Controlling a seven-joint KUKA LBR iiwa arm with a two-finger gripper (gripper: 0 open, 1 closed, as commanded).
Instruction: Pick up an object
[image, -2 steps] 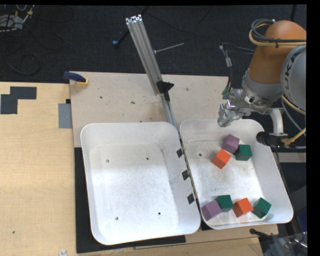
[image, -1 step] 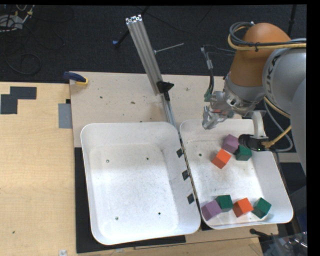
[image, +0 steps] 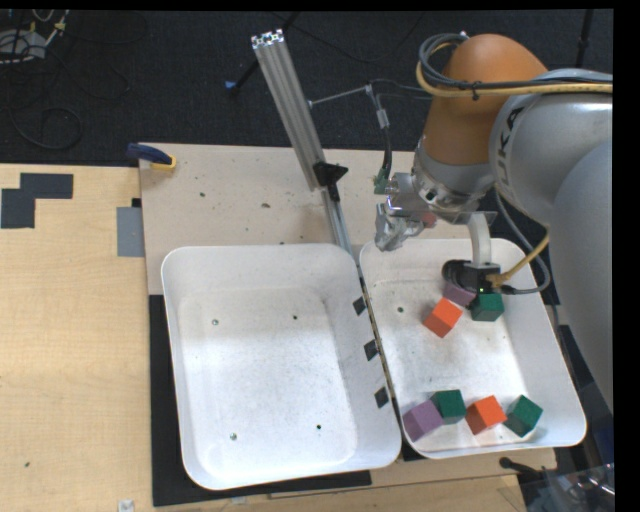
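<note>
White bins (image: 200, 300) hold orange (image: 442, 318), green (image: 449, 404) and purple blocks (image: 422, 418) — one purple-looking block (image: 459, 293) sits half-hidden.

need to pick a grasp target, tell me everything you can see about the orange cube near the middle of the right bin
The orange cube is a small, matte, solid-coloured block, foam or painted wood by its look. It sits on the floor of the right white bin, turned so a corner points toward the camera. A purple block lies just above and right of it, very close or touching; a dark green block sits further right.
</note>
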